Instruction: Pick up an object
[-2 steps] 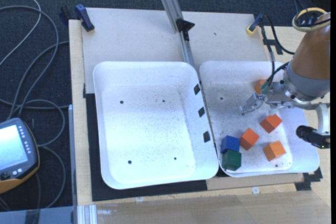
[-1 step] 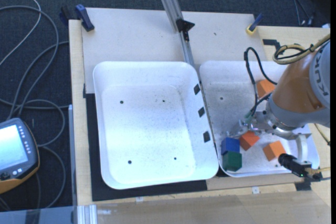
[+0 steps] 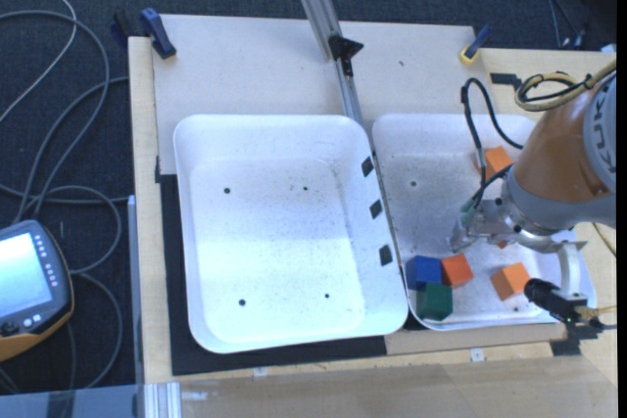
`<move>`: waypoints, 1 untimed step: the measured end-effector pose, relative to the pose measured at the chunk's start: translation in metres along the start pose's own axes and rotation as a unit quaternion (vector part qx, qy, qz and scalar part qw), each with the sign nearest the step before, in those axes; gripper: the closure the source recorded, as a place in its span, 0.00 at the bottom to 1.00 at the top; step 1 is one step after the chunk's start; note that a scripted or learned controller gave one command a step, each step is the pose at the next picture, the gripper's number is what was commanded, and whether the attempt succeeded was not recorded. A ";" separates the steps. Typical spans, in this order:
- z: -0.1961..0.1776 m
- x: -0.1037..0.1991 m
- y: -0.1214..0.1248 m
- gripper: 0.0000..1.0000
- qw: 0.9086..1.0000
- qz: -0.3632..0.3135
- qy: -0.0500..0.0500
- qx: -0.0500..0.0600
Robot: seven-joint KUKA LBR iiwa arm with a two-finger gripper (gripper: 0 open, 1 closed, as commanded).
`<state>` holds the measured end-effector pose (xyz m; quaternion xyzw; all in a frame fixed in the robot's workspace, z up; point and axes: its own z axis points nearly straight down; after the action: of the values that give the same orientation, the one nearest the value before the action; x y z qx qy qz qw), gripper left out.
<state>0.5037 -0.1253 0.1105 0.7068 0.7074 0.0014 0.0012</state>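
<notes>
Several small blocks lie in the right bin point(image 3: 416, 142). A blue block point(image 3: 423, 271), a green block point(image 3: 436, 301) and an orange block point(image 3: 458, 270) cluster near its front left corner. Another orange block point(image 3: 509, 281) lies further right, and a third orange block point(image 3: 498, 160) sits by the arm at the bin's right side. My gripper point(image 3: 470, 235) hangs low over the bin floor, just above and right of the blue and orange blocks. The wrist hides its fingertips.
The left bin point(image 3: 196, 152) holds only dark specks. A metal pole point(image 3: 313, 0) slants down between the two bins. Black clips point(image 3: 375, 208) line the shared wall. Cables loop at the arm's upper right and on the floor at left.
</notes>
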 end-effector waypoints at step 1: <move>0.001 0.000 0.000 0.00 1.000 0.000 0.000 0.001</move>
<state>0.5034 -0.1252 0.1098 0.7070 0.7072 0.0012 0.0006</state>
